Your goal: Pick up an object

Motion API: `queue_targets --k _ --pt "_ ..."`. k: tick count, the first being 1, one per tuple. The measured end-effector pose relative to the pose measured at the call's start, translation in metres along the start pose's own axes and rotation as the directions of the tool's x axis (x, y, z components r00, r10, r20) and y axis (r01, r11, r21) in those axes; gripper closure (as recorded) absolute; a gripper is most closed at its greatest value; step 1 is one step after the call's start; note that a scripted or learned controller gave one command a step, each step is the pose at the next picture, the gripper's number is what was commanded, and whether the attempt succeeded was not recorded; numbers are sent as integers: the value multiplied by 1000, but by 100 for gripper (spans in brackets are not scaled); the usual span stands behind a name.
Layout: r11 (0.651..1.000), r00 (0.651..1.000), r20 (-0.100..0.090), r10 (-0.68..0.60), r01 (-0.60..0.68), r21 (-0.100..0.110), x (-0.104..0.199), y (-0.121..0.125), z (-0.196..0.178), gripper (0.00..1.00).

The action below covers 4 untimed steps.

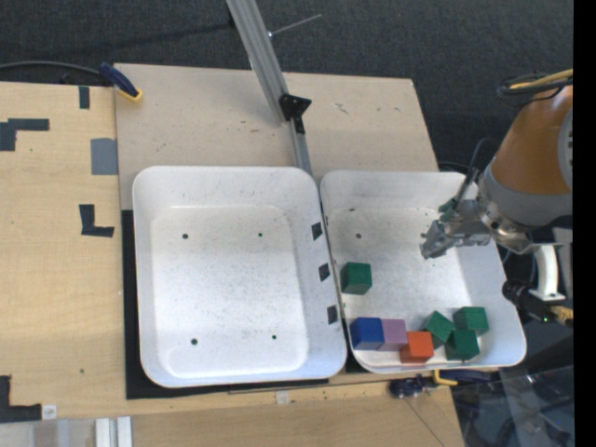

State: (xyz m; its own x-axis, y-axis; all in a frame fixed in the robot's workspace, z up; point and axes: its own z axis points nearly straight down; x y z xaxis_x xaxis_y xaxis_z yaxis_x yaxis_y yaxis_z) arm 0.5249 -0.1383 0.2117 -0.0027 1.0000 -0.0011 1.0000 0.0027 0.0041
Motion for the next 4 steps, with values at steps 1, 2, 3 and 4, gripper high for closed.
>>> queue_targets --k 1,2,3,4 --pt "1000 1000 0 1 -1 0 -1 -3 -43 100" --pt "1000 1000 -3 -4 4 4 56 -4 -48 100" --pt "1000 1000 -2 -3 3 6 106 -2 -41 100" --pt "1000 1000 -2 -3 3 8 152 -21 -36 100"
